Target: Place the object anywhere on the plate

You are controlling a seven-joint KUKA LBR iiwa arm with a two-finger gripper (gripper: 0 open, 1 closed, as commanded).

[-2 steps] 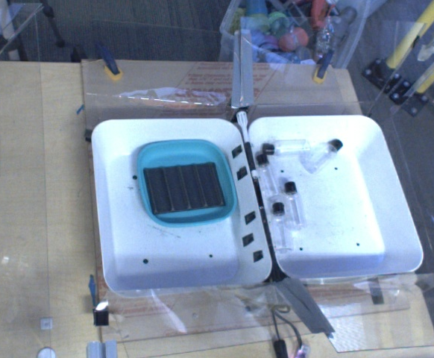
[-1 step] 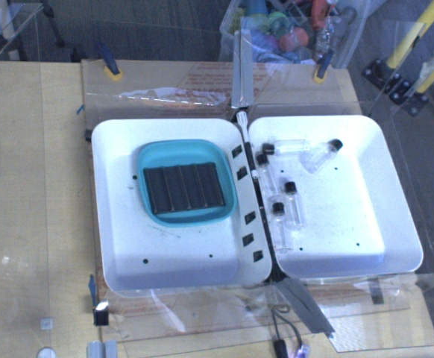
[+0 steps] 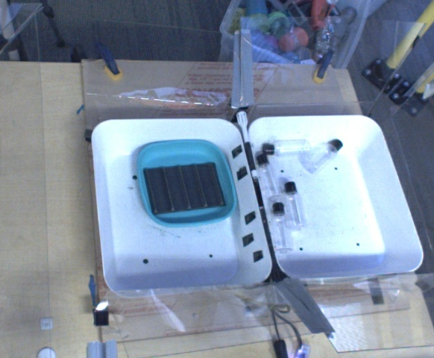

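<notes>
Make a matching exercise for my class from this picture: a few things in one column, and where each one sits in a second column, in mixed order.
Things:
1. teal plate
2. dark ridged block
3. clear bottles with black caps
4. box of colourful toys

Places:
A. behind the bench, at the top of the view
B. in the right bin
C. in the left bin
D. on the plate

Pairs: 1-C, 2-D, 3-B, 4-A

The pale wooden surface bears two shallow white bins touching side by side: left bin, right bin.
</notes>
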